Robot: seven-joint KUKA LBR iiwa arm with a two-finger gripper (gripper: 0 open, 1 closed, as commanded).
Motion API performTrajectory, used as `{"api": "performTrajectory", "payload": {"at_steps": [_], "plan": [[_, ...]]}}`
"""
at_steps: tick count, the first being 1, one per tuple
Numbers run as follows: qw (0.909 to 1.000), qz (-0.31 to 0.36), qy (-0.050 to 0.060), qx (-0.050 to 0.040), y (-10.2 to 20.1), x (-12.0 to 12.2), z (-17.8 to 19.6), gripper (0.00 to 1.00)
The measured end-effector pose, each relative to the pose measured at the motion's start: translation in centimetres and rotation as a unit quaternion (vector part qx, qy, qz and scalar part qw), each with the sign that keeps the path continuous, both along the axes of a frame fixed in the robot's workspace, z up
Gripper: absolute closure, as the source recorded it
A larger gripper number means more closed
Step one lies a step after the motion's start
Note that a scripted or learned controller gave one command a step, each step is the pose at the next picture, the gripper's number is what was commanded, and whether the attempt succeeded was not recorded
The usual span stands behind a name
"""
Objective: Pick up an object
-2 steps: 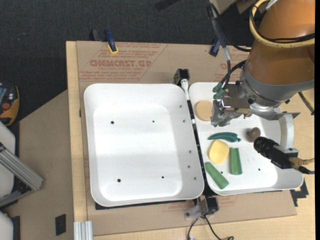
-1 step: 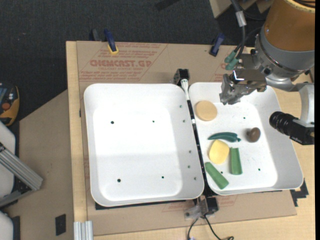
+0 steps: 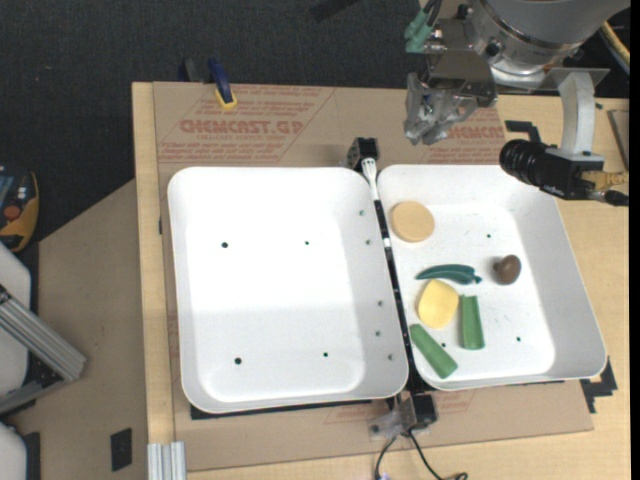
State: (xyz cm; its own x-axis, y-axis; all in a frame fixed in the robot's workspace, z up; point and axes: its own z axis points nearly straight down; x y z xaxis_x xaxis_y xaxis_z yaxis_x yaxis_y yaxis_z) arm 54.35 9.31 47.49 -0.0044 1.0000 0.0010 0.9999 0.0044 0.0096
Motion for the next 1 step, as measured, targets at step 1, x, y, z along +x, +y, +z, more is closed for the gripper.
{"api": "performTrajectory", "payload": {"at_steps": [1], "plan": [[1.0, -0.001, 0.0, -0.0001, 4.34, 6.03, 6.33, 1.0]]}}
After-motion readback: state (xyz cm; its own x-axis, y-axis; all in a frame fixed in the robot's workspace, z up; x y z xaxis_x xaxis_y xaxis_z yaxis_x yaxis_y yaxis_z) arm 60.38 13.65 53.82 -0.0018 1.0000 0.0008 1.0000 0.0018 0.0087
